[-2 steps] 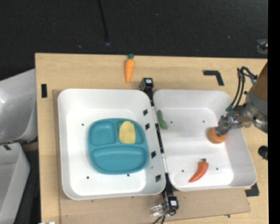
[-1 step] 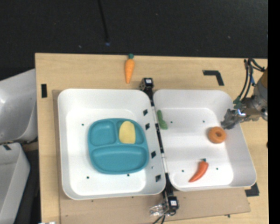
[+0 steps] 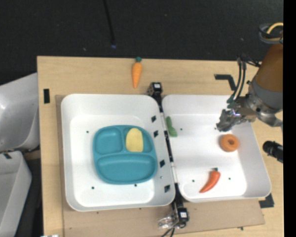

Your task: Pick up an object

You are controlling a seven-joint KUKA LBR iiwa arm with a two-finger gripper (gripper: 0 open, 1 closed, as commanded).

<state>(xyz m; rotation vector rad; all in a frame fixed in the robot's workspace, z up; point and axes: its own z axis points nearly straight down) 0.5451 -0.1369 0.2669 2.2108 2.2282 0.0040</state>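
Arm: the grey KUKA arm with its orange band enters from the right edge and reaches over the far right part of the right bin.
Gripper: the gripper hangs above the right bin's floor, far-right quarter. Nothing is seen between its fingers; whether they are apart or together cannot be told — the tips are too small and dark.
Right bin: shallow white bin, holding three things.
Doughnut: small orange ring-shaped toy doughnut, lying flat just beside the gripper on its near side; not touching it as far as can be seen.
Chilli: red-orange toy chilli pepper with a green stem, lying tilted in the near part of the right bin, well apart from the gripper.
Green piece: a small green object against the left wall of the right bin, next to the divide; its kind cannot be told.
Left bin: shallow white bin, touching the right bin along the middle.
Tray: teal divided plate in the middle of the left bin.
Yellow item: pale yellow rounded object in the tray's far right compartment.
Carrot: toy carrot with a green top — on the wooden bench, beyond the far edge of the left bin, outside both bins.
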